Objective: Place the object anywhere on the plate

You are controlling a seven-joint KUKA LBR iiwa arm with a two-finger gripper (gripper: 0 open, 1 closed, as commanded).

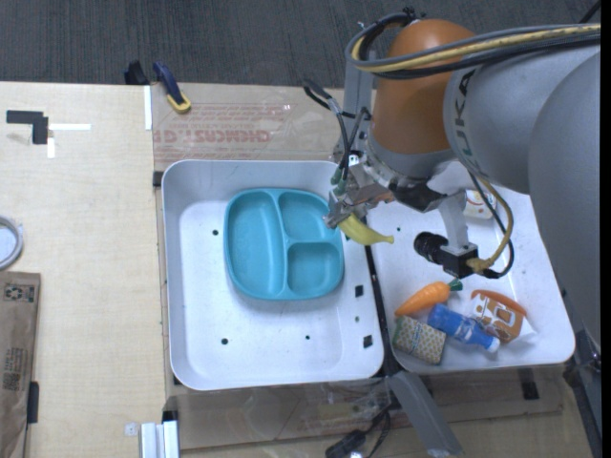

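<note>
A blue plate with three compartments lies in the left white bin. My gripper hangs at the plate's right edge, over the divide between the two bins. A small yellow banana sits between its fingers, tip pointing right, lifted above the bin rim. The gripper is shut on the banana.
The right bin holds an orange carrot, a blue bottle-like item, an orange-and-white packet and a tan speckled sponge. A cardboard sheet lies behind the left bin. The arm's bulk covers the right bin's far part.
</note>
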